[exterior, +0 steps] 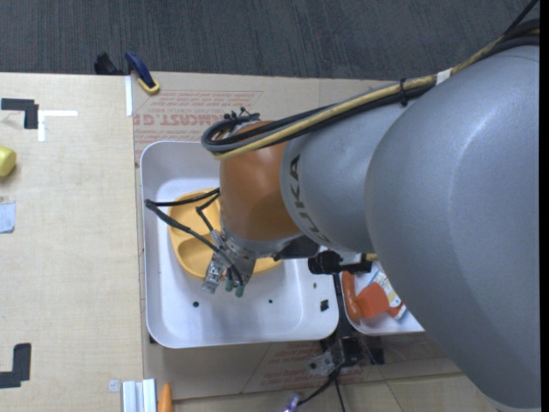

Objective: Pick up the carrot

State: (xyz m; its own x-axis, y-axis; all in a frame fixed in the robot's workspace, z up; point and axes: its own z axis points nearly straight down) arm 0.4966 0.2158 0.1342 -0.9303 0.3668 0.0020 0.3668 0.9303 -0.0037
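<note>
**One arm low over the left bin**

Two shallow white plastic bins sit side by side. On the bench at far left lies a small yellow object (pixel 5 161). In the left bin (pixel 163 316) lies a flat yellow plastic piece (pixel 190 251), and the grey two-finger gripper (pixel 221 281) hangs just over its lower edge; whether it is released or clenched I cannot tell. Rightward, the orange carrot (pixel 375 301) lies in the right bin (pixel 410 322), partly hidden under the arm.
</note>
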